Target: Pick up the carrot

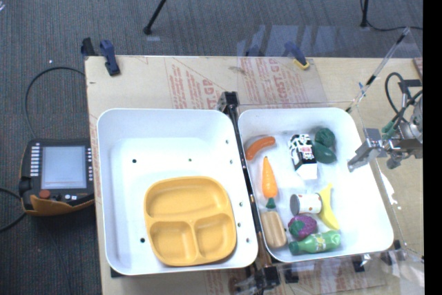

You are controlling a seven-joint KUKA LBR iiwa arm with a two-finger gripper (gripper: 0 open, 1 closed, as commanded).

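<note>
Toward the left side of the right bin point(373, 217), the carrot point(268, 178) lies orange and upright in the view, below a sausage point(260, 146) and above a bread loaf point(273, 228). At the bin's right rim the jaws point(378, 148) hover well apart from it; whether they are apart or together I cannot tell. Left bin point(117, 141) holds a yellow tray point(190, 220).

Arm point(404, 131) cut off at right

yellow tray point(190, 221), sausage point(260, 146), banana point(329, 208), milk carton point(302, 152)
</note>
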